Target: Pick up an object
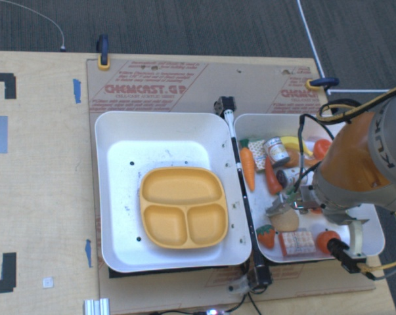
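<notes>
You are looking at the gripper (283, 205) hanging low inside the right bin (375, 241), over a crowd of toy food. Whether it is apart or together, you cannot tell; the wrist is hiding that, and nothing is showing as clamped.

The main risk is coming from the clutter. The tan piece (285, 222) is lying just under and beside the tip, the red pepper (272, 176) is sitting just above it, and the strawberry (266, 236) and the wafer (296, 243) are lying close below. A descent here is likely landing between pieces, nudging them aside or pinching an edge that slips out.

The carrot (248, 168) is lying further left, by the bin wall. The yellow tray (183, 207) is sitting in the left bin (112, 195), well apart.
</notes>
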### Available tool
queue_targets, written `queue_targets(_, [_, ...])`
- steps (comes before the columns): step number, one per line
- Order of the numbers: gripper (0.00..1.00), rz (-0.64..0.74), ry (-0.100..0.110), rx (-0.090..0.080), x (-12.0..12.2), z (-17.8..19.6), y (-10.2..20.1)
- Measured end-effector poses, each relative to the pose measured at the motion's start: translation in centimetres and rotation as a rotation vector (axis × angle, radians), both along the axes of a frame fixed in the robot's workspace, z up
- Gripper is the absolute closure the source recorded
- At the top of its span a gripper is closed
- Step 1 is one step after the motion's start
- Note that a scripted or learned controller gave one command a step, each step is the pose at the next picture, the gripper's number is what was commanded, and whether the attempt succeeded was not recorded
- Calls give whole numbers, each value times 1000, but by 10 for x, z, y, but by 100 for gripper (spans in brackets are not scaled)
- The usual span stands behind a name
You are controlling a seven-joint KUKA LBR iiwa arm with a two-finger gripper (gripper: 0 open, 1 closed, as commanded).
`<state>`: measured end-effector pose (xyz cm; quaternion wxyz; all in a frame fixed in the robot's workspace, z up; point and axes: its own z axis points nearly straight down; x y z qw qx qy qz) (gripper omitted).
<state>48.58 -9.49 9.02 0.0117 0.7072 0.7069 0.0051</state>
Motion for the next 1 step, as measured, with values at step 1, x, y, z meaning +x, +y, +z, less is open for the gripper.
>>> queue_targets(1, [0, 0, 0, 1, 0, 0, 0])
